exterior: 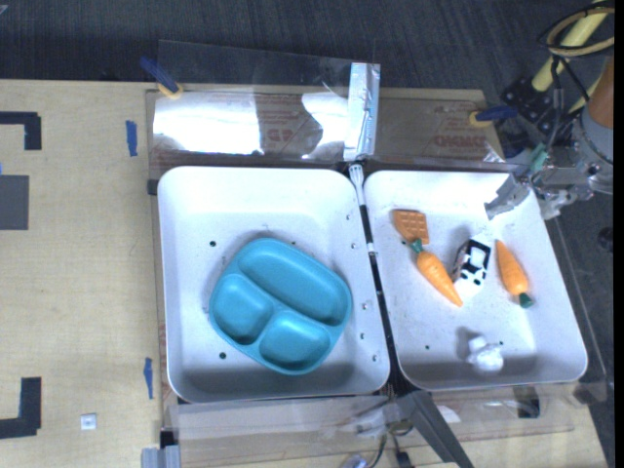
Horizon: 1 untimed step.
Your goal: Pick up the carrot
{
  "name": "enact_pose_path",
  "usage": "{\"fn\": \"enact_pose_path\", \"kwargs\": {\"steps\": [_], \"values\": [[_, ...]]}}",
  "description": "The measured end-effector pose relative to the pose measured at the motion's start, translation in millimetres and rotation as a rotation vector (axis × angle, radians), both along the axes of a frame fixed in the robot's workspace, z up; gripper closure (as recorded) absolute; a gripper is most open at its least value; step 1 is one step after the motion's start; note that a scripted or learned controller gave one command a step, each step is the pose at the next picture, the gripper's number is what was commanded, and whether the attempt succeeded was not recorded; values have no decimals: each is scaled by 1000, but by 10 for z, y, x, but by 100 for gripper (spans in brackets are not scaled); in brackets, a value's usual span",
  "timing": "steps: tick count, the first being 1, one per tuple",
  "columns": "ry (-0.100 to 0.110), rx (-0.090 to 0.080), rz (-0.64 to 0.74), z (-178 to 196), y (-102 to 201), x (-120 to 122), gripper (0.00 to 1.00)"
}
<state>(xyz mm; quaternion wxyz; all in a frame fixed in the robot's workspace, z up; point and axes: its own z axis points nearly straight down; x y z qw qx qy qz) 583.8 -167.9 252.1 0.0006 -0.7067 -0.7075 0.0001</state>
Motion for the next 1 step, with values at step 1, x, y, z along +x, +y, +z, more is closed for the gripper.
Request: {"fn": "enact_pose_path", "kwargs": {"steps": [1], "values": [[5,2,141,-1260,757,-166,0]]}}
